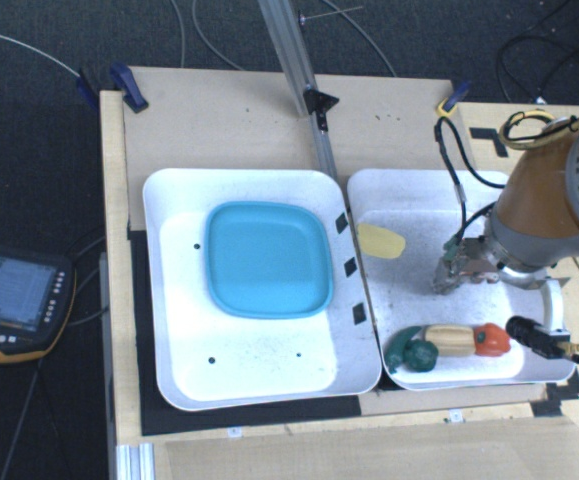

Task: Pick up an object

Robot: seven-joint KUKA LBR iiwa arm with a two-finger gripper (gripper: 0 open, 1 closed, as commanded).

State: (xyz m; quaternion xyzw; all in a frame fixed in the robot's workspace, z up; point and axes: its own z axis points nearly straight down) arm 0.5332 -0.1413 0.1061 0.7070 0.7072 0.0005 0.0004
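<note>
**Toys in the right bin, arm above them**

Toys lie in the right bin (409,193). A yellow piece (381,240) rests near the bin's left wall, up toward the back. Along the front wall sit a green toy (412,353), a tan piece (449,340) and a red piece (491,340), lined up and touching. The hand (457,271) hangs over the middle of this bin, between the yellow piece and the front row. I cannot tell how it is set. The left bin (169,298) holds a blue plate (269,259). Both bins sit on the tabletop (219,118).
</note>
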